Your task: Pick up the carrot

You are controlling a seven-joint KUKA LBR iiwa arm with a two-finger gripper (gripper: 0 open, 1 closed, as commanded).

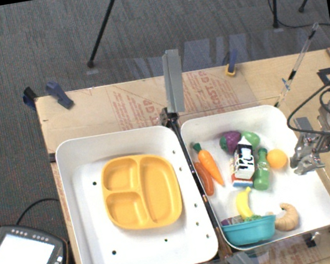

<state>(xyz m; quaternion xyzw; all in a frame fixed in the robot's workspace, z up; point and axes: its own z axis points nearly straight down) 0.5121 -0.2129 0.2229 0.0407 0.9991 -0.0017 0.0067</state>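
Observation:
The carrot [209,164] lies in the right bin [309,194] near its left wall, orange with a green top pointing away from me. A second orange piece [204,178] lies just left of it against the wall. My gripper [307,162] hangs at the right bin's right edge, well to the right of the carrot, past the orange ball [276,158]. Nothing shows between its fingers.
The right bin also holds a purple eggplant [230,141], a milk carton [243,163], a green bottle [260,168], a banana [244,202], a teal bowl [250,229] and a croissant [287,216]. A yellow divided plate [141,190] sits in the left bin [92,236].

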